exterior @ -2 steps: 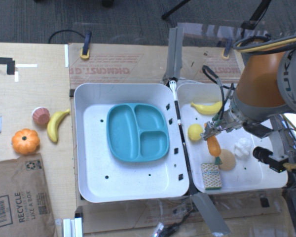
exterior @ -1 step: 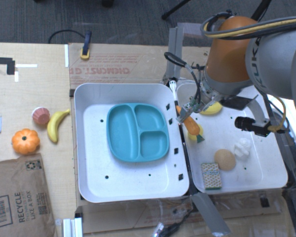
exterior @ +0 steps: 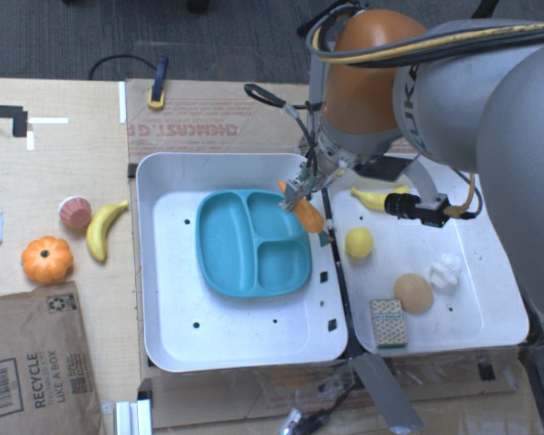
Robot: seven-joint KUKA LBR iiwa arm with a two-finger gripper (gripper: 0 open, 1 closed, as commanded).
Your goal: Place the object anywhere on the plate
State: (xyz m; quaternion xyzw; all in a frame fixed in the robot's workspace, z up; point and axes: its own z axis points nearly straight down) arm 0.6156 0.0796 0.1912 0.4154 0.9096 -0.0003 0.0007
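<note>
A turquoise divided plate (exterior: 240, 243) lies in the left white bin (exterior: 163, 270). My gripper (exterior: 301, 193) hangs over the plate's upper right rim, close to the wall between the two bins. It is shut on a small orange carrot-like object (exterior: 309, 216), which slants down from the fingertips just above the plate's right edge. The arm's orange wrist band and grey body cover the upper right of the view.
The right bin (exterior: 471, 324) holds a yellow banana (exterior: 374, 198), a yellow lemon (exterior: 359, 242), a tan ball (exterior: 413, 293), a white lump (exterior: 446, 271) and a green-white box (exterior: 389, 323). On the bench to the left lie a banana (exterior: 103, 229), a pumpkin (exterior: 47, 260) and a pink cupcake (exterior: 74, 213).
</note>
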